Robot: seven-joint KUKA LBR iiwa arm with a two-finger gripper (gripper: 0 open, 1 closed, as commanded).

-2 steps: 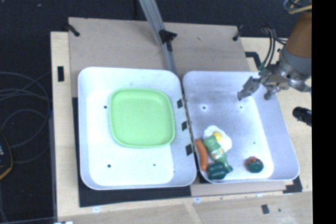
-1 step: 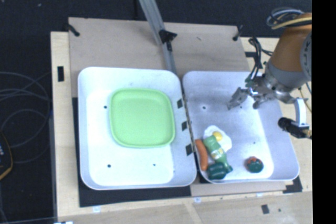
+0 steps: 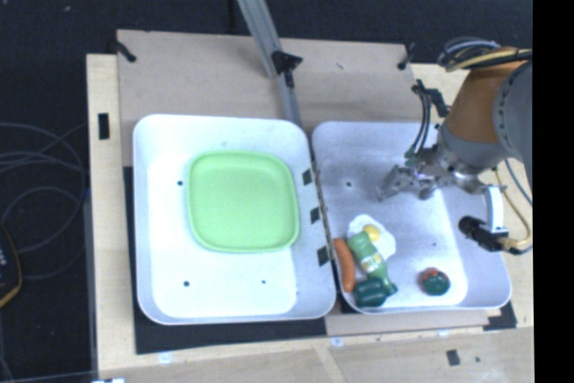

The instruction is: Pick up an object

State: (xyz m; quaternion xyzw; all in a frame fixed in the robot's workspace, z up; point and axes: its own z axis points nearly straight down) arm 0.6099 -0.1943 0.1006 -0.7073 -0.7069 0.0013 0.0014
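**Nothing lifted yet; gripper above bare floor of the right bin**

Two shallow white bins side by side on the bench. In the left bin (image 3: 161, 282), a light green square plate (image 3: 242, 200), lying flat near the middle. In the right bin (image 3: 359, 152), a small cluster against the near left corner: an orange carrot-like piece (image 3: 344, 263) along the left wall, a green bottle-shaped toy (image 3: 369, 254) just beside it, a white and yellow fried-egg shape (image 3: 375, 231) touching the bottle's upper end, and a dark green lump (image 3: 373, 291) at the near edge. Well apart from these, toward the near right corner, a small round item, red and green (image 3: 434, 281).

Gripper (image 3: 401, 182) poised over the upper middle of the right bin, reaching in from the right, over bare white floor, away from every object. Nothing visible between its fingers. Open or closed: cannot tell, too small and blurred at this slant.

Judged from this: task at its start or mid-approach. No object grasped, none raised; all still resting in the bins. Left to do: travel down toward the cluster or the round item, close on one piece, lift clear.

Labels and writing: none readable. A pale patch on the bottle toy, possibly a label, too small to make out.
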